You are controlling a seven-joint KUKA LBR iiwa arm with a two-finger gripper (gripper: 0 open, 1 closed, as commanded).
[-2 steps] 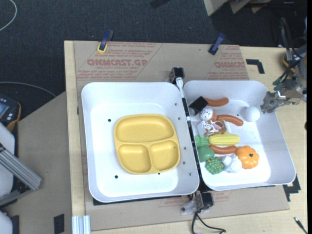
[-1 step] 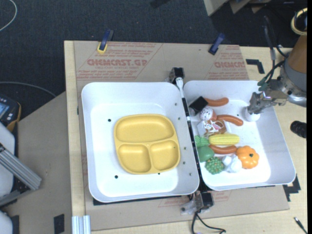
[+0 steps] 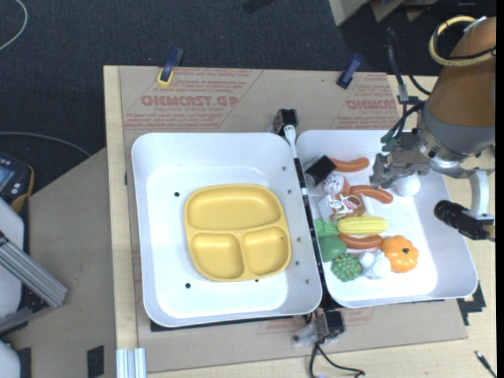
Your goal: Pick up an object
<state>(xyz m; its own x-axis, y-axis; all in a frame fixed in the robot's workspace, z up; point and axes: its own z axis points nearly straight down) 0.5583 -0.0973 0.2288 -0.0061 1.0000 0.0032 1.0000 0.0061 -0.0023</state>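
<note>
Toy food [image 3: 362, 227] is piled in the right white bin [image 3: 441, 278] on the cardboard-covered bench [image 3: 118, 211], and the claw [image 3: 391, 169] is held low over it, its state hidden.

Glossy white plastic bins [image 3: 157, 235]; matt yellow plastic tray [image 3: 236, 231].

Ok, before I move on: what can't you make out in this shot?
- Gripper: fingers too small and dark against the wrist to tell open or shut.
- White object by the gripper: partly hidden by the wrist, identity unclear.
- Arm: cut off by the right edge.
- Small white toys between the sausages: too small to identify.
</note>
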